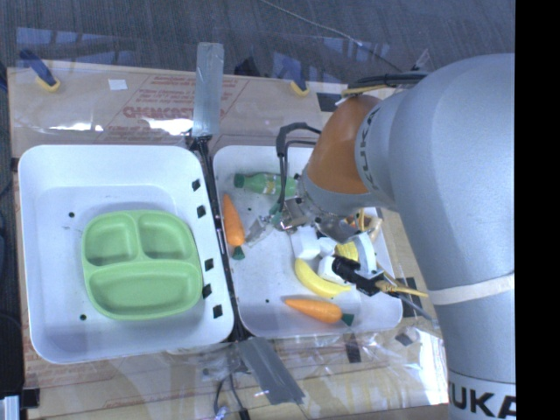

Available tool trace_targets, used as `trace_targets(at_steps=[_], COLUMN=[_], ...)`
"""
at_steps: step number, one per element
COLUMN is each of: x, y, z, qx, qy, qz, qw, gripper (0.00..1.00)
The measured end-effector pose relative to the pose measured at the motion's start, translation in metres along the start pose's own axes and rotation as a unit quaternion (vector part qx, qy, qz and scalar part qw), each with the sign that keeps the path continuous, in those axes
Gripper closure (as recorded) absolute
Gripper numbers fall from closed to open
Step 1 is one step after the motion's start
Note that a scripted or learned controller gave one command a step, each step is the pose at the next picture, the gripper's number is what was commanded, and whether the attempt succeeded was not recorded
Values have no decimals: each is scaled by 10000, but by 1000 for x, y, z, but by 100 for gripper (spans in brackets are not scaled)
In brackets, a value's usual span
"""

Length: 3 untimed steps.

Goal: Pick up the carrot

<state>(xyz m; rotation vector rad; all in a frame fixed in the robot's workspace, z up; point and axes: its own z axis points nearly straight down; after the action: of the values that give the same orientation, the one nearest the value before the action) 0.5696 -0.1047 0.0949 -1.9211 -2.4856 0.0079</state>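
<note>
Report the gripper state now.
Gripper: cannot be told; it sits low in the right white bin beside the orange carrot by the bin's left wall.

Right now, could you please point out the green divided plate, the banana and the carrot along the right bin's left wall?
Green divided plate (140,265): camera view, centre of the plate.
Banana (317,281): camera view, middle of its curve.
Carrot (233,224): camera view, middle of its orange body.
</note>
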Motion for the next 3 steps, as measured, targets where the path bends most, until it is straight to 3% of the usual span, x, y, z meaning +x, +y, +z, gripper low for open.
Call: trace_targets(at_steps=[1, 2, 3], x=[8, 11, 45], y=[-6, 10, 86], z=[2, 4, -103], qx=[6, 16, -43], qy=[32, 31, 51], qz=[1643, 4945, 4917], qw=[9864, 8692, 8708], gripper=[0, 0, 0])
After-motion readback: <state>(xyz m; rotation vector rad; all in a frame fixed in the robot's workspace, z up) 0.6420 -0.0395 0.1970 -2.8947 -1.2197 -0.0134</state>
